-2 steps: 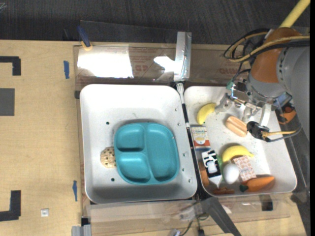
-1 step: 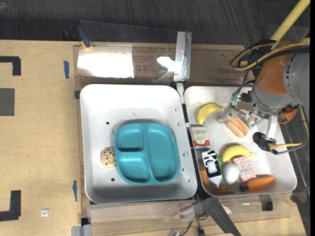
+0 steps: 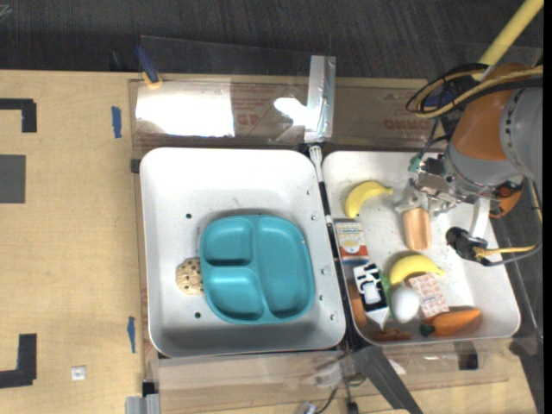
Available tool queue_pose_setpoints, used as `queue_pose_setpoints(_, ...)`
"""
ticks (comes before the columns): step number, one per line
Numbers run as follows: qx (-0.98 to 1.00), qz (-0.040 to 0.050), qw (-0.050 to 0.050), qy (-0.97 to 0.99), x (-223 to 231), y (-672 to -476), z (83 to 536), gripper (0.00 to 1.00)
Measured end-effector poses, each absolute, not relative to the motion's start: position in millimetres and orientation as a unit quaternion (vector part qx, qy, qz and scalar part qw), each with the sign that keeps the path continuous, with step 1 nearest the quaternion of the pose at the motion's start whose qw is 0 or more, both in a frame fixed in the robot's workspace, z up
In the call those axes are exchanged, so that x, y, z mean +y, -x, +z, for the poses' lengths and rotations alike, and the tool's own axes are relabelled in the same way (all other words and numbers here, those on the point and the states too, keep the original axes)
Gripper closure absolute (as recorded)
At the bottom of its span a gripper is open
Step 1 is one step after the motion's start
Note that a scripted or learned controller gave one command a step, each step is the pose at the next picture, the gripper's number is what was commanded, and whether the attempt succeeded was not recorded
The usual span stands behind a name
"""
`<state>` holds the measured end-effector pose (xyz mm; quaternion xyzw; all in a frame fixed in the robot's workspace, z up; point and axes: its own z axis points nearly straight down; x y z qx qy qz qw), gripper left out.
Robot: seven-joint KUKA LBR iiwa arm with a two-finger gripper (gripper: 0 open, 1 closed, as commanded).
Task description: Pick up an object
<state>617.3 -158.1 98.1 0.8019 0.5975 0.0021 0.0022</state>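
Note:
My gripper (image 3: 421,202) hangs over the upper middle of the right bin (image 3: 507,293), on the grey arm with its orange band (image 3: 479,136). Directly below its tip lies a tan sausage-shaped piece (image 3: 417,229), pointing toward the near side; the two look to be touching or nearly so. To the left lies a yellow banana (image 3: 364,197). A second banana (image 3: 414,267) sits nearer the front, above a white egg (image 3: 404,304), a pink-patterned packet (image 3: 431,297) and an orange carrot (image 3: 455,320).
A small orange-and-white carton (image 3: 348,238) and a black-and-white item (image 3: 369,285) lie along the right bin's left wall. The left bin (image 3: 155,231) holds a teal divided plate (image 3: 256,267) with a cookie (image 3: 189,275) beside it. Cables (image 3: 476,247) trail off the wrist.

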Motion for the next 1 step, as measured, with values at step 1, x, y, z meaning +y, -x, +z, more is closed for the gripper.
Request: queue_pose_setpoints(1, 0.62, 0.0039, 0.002, -0.784, -52.0, -649.5, 220.7, 1.0)
